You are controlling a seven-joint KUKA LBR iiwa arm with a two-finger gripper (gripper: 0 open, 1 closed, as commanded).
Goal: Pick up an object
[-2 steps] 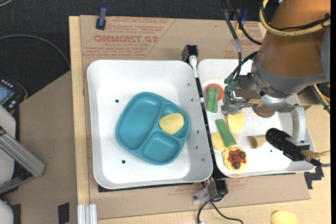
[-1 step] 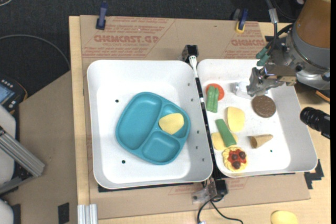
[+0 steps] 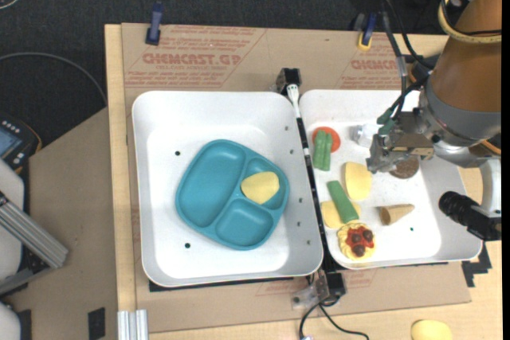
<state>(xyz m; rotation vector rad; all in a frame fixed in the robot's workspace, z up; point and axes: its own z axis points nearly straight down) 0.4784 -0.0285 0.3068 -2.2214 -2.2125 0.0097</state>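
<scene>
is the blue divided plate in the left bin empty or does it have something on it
Not empty. The blue plate holds one pale yellow piece in its right-hand compartment; the other compartments show bare blue.

Toy foods (image 3: 344, 199) crowd the right bin's (image 3: 446, 247) left half; its right side lies open.

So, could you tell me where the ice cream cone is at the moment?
The ice cream cone lies in the right bin, toward its front, just right of the green stick and below the gripper.
</scene>
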